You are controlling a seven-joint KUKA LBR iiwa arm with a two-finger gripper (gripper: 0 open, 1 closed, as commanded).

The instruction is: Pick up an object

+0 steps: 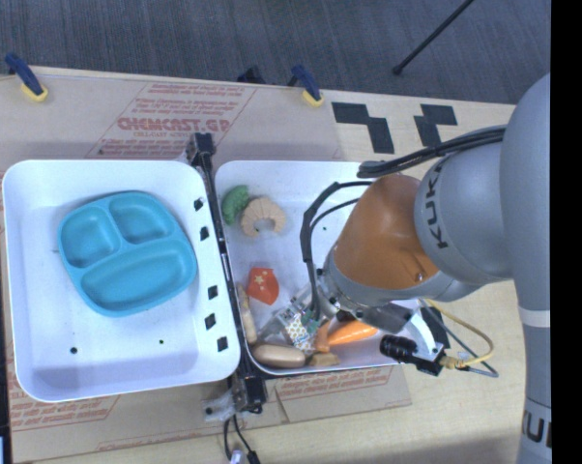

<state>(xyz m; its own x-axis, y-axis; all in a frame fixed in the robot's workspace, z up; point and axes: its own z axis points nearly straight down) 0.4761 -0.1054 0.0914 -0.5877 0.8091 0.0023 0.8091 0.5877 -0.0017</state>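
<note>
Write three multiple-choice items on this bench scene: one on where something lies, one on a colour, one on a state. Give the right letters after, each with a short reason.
1. Where does the blue divided plate lie?
A. In the left bin
B. In the right bin
C. On the cardboard outside both bins

2. What colour is the small wedge-shaped piece near the middle of the right bin?
A. Purple
B. Red
C. Black

3. How do the blue plate's compartments stand?
A. Piled with food
B. Bare
C. Covered by a lid

Key: 1 A, the plate sits on the floor of the left bin, apart from the toy food. 2 B, the wedge is red with a pale spot. 3 B, all three compartments show plain blue, while the green piece and the carrot lie in the right bin.
</note>
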